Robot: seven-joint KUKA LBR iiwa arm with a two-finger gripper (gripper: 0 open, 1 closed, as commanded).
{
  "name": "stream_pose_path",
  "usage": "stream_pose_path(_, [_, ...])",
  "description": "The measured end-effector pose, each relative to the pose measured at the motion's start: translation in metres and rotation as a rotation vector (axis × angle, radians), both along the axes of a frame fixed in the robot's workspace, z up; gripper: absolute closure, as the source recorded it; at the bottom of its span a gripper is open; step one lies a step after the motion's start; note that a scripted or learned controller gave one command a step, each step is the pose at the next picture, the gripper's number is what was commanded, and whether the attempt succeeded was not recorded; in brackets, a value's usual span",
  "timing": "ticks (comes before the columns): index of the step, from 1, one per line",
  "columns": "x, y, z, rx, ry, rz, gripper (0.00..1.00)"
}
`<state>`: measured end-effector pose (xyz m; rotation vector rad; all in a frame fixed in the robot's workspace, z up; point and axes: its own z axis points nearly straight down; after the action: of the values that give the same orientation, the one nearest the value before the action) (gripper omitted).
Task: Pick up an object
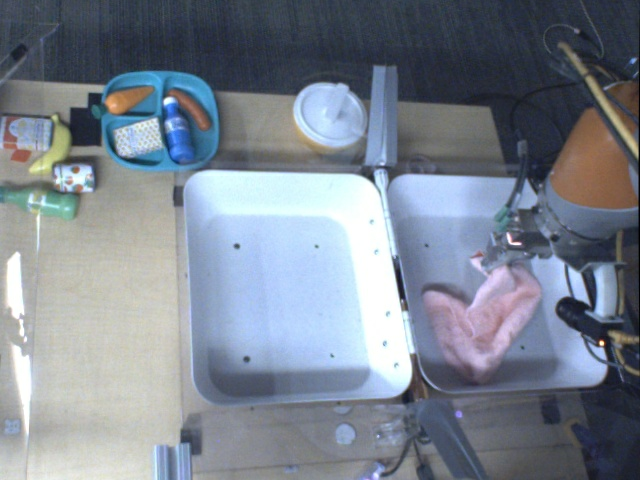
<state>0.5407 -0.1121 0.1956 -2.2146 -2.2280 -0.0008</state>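
At the far left of the tabletop (100,298), a small carton (22,133), a banana (52,145), a can (74,177) and a green bottle (40,202) are laid close together. Just to their right, a blue divided tray (208,118) is placed; a carrot (130,99), a blue bottle (178,130), a sausage-like item (192,110) and a patterned packet (137,137) are held in its compartments. A lidded white cup (330,116) is set behind the bins. The left bin (290,283) is seen with nothing visible in it. In the right bin (440,218), a pink cloth (480,318) is heaped toward the front right. The arm (595,168) is extended in from the right, with the gripper (512,243) lowered onto the upper edge of the cloth. Whether the gripper is open or closed, or has hold of the cloth, cannot be told.
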Motion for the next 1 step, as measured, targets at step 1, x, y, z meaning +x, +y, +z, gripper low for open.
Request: stream_pose_path(1, [0.017,0.003,-0.0406,0.0,-0.001,0.225,0.0])
